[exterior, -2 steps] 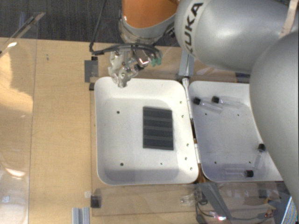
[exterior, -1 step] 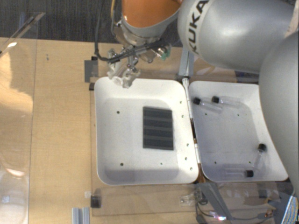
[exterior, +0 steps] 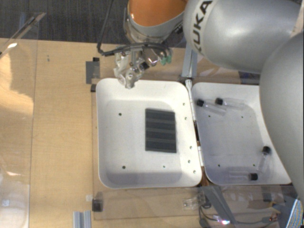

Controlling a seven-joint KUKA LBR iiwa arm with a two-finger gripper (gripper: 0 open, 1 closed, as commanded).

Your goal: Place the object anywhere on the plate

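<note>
A dark ribbed slab [exterior: 160, 130] lies flat in the middle of the left bin [exterior: 109, 141], its long side running from the bin's near wall toward its far wall. It is the only thing there and is most likely the plate the task speaks of. No loose object can be made out on it or beside it.

The tool [exterior: 128, 80] hangs over the bin's far-left corner, just about at the rim, up and to the left of the slab in the camera view and well apart from it. Whether the tool is wide, narrow or carrying anything cannot be told from this view, because its tip is a pale tangle against the white wall.

The grey arm [exterior: 228, 23] that carries it sweeps in from the right and shadows much of the right bin [exterior: 232, 141], where a few clear pieces with black ends [exterior: 211, 104] lie near the walls.

If the tool does hold something, the coming move would seem to be a short slide toward the near side and the right, then a drop — the slab has bare white floor on every side and nothing stands in the way. The risk lies at the start, since the tool sits close to the corner rim and needs to clear it. The wooden surface [exterior: 52, 127] to the left stays outside the work.
</note>
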